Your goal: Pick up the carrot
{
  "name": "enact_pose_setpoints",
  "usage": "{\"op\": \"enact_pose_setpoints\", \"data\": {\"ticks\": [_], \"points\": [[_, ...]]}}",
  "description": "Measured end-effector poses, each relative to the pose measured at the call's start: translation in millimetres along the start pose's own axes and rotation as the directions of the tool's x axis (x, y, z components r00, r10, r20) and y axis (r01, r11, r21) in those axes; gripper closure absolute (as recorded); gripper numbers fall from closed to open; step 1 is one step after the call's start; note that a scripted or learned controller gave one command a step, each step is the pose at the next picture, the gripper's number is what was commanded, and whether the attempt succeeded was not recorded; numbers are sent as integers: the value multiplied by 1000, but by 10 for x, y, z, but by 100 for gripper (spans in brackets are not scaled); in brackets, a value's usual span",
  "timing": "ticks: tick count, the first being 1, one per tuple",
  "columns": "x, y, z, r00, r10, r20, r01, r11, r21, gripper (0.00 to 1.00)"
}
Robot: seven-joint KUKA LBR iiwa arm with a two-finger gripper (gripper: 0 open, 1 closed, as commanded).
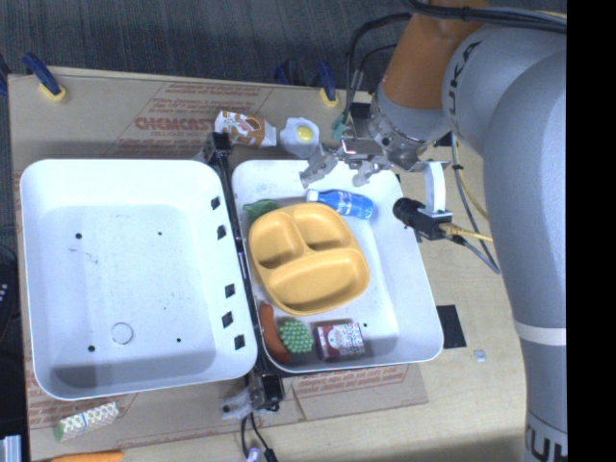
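The slim orange carrot lies along the right white plastic bin's left wall, near its front corner, beside a green strawberry-shaped toy and the yellow divided plate. The two-finger gripper hangs spread and empty over the far end; I judge it should descend narrow, close to the wall. The tan cardboard-covered bench lies beneath.

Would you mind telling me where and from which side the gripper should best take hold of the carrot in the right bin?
The carrot lies along the right bin's left wall, by the near corner, partly under the yellow divided plate, with the green item against its right. Probably best: come straight down on the exposed near half, fingers closing across its narrow width. The gripper is over the bin's far end.
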State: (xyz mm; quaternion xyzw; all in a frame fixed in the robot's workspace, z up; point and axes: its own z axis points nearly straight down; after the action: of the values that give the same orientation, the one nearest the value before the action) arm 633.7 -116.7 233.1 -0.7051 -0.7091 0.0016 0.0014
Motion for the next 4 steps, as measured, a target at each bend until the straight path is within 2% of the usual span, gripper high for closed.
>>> {"op": "enact_pose_setpoints", "data": {"ticks": [1, 2, 3, 4], "points": [[-98, -279, 1410, 890, -456, 1, 456, 890, -2, 0], [-663, -727, 1378, 919, -393, 8, 393, 919, -14, 0], [-514, -937, 1370, 970, 244, 0, -244, 970, -22, 0], [111, -531, 1412, 979, 206, -3, -206, 979, -2, 0]]}}
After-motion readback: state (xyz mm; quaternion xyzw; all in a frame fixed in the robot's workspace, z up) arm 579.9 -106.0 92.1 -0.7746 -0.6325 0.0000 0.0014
